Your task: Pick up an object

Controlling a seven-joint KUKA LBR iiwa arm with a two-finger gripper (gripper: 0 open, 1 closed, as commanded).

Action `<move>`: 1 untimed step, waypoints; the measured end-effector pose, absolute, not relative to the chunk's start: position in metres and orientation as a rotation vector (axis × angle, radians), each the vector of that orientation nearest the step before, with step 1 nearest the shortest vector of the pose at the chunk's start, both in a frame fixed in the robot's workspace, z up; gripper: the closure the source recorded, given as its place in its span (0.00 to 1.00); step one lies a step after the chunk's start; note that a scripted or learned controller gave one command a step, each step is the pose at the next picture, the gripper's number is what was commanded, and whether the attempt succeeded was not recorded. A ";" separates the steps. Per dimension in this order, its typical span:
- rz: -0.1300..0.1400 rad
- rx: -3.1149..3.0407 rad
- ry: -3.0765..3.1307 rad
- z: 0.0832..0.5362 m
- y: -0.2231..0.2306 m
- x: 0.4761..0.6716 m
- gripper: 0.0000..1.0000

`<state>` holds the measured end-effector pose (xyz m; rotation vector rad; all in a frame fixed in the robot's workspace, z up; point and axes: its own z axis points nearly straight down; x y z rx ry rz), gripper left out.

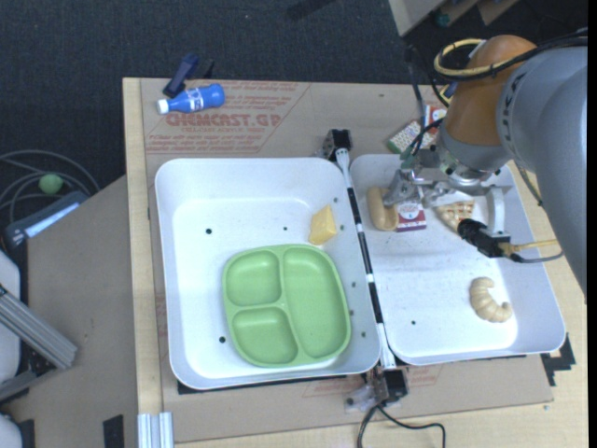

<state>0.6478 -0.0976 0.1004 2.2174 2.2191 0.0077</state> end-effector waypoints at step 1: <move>0.004 2.218 2.222 0.194 -0.050 0.626 1.00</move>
